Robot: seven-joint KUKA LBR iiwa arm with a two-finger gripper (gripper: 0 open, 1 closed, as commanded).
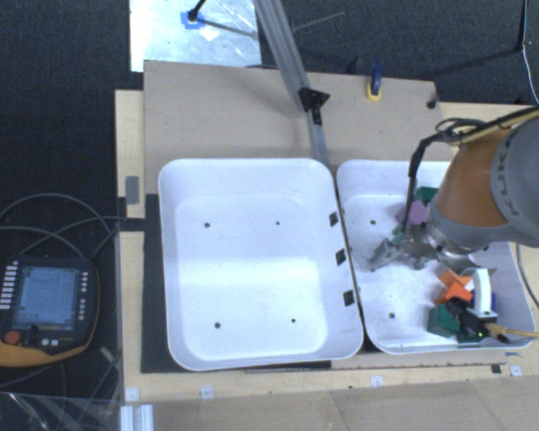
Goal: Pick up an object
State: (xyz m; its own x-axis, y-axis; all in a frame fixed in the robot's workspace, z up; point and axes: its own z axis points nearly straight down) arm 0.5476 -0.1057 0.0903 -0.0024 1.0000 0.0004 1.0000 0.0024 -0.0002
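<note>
1. My gripper (397, 251) is low in the right bin (379, 206); I cannot tell its state.
2. A purple piece (417, 212) sits just beyond it, perhaps touching.
3. Orange piece (453, 285) and green piece (445, 320) lie near, arm-side.

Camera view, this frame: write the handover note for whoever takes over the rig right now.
Gripper: low in the right bin, left of centre. Whether it has hold of anything cannot be told from here.
Things: a purple piece and a green piece lie just behind the gripper, by the arm. An orange piece and a dark green piece sit toward the bin's near right corner.
Done: the gripper is down among the objects.
Left: confirm a grasp, then lift one object out.
</note>
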